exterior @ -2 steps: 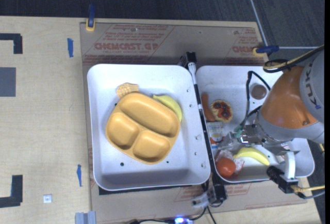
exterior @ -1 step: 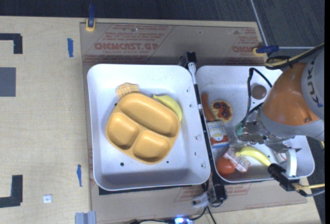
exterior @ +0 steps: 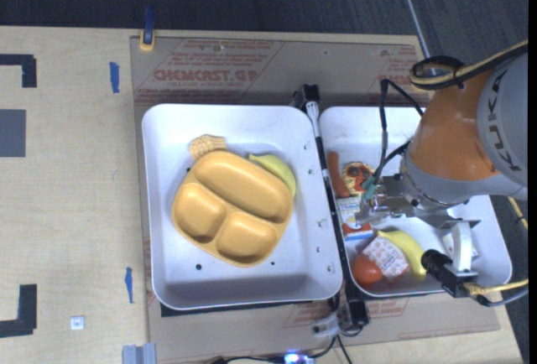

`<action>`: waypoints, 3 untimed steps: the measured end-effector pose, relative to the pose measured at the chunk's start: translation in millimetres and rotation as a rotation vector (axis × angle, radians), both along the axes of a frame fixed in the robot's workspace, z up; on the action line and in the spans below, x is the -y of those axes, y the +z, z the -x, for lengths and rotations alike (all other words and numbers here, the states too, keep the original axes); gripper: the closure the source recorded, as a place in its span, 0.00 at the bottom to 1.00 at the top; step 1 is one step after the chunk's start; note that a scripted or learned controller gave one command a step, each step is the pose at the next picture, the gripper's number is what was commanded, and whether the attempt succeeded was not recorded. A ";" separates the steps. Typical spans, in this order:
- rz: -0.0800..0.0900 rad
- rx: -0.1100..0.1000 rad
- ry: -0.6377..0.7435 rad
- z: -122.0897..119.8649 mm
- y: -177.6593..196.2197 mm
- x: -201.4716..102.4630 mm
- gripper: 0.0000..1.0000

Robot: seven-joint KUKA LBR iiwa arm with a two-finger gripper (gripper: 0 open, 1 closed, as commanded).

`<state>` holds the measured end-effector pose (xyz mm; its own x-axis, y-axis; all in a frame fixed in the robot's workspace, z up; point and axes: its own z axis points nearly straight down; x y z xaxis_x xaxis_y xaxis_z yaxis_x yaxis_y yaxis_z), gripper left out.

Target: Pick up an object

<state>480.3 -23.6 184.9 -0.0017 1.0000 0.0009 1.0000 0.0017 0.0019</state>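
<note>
The arm's orange and grey wrist [exterior: 453, 144] hangs over the right bin [exterior: 495, 249]. My gripper [exterior: 379, 205] points down at the bin's left-middle part, just above a yellow banana [exterior: 409, 246] and beside a colourful packet [exterior: 356, 178]. A red tomato [exterior: 367, 269] and a red-and-white wrapped item [exterior: 388, 256] lie at the bin's front, close under the gripper. The arm's body hides the rest of this bin's middle.
The left bin [exterior: 159, 186] holds a yellow divided plate [exterior: 231, 207], a corn cob piece [exterior: 206, 144] and a yellow-green fruit [exterior: 279, 170] behind it. Black cables [exterior: 386, 115] trail from the wrist over the right bin's back. A black divider clamp [exterior: 309, 96] sits between the bins.
</note>
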 end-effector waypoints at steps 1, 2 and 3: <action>0.000 0.000 0.000 0.2 -0.1 0.4 0.00; 0.001 -0.003 -0.002 1.2 -46.0 98.7 0.00; 0.002 0.000 -0.002 0.5 -99.0 68.9 0.00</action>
